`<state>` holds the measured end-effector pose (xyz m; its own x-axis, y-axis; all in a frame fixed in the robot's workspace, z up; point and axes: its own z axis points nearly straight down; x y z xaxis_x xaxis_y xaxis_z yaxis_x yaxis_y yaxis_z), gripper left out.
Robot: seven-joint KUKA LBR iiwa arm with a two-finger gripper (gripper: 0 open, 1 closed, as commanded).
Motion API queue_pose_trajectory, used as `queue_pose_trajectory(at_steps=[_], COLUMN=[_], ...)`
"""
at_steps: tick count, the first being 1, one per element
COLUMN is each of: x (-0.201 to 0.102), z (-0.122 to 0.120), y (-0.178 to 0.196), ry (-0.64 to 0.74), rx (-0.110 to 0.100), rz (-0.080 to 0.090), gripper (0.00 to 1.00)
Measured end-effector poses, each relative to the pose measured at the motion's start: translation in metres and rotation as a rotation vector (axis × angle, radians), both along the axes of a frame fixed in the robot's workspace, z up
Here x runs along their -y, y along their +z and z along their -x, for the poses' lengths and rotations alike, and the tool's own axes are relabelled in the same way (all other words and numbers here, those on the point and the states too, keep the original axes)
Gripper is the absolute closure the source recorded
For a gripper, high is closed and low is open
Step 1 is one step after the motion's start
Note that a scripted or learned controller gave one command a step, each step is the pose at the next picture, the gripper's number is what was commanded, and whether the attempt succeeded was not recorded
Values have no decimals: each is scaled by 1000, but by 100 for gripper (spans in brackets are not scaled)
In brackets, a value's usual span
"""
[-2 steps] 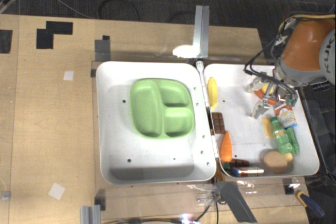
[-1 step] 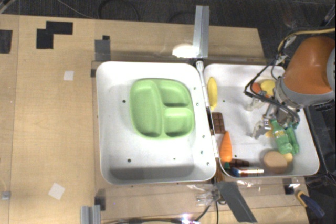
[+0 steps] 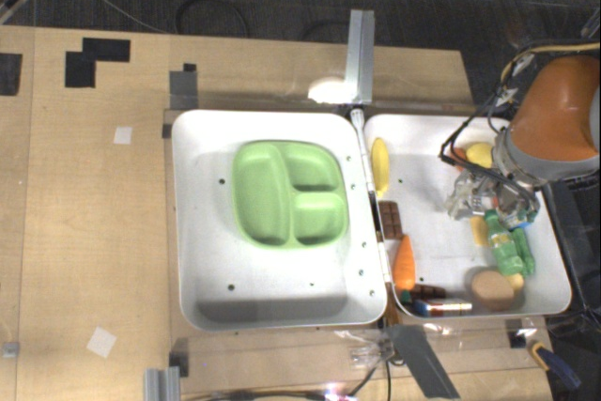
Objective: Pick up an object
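Observation:
My gripper (image 3: 490, 200) hangs over the right part of the right bin (image 3: 427, 202), below the arm's orange band. Just under and in front of it lies a green bottle (image 3: 512, 251). A yellow round fruit (image 3: 479, 154) peeks out behind the gripper, partly covered by the wrist and cables. A brown potato-like lump (image 3: 495, 288) rests near the bin's front right corner. Along the bin's left wall lie a yellow banana (image 3: 379, 162), a brown chocolate bar (image 3: 392, 221) and an orange carrot (image 3: 404, 264). A marker (image 3: 439, 304) lies by the front wall.
The left bin (image 3: 202, 230) holds a green divided plate (image 3: 287, 192). A metal post (image 3: 361, 56) stands behind the wall shared by the two bins. The bare white floor in the middle of the right bin (image 3: 427, 202) is the open room.

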<state>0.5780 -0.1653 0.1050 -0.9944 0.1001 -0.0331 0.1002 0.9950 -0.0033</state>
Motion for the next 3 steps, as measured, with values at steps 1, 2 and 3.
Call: queue_pose_trajectory(at_steps=[1,2,3], x=[-9,-6,36], z=[-32,-41,-59], y=[40,49,57], ry=[-62,323,595], rx=[-19,-21,-21], rz=[-7,2,9], gripper=[100,100,100])
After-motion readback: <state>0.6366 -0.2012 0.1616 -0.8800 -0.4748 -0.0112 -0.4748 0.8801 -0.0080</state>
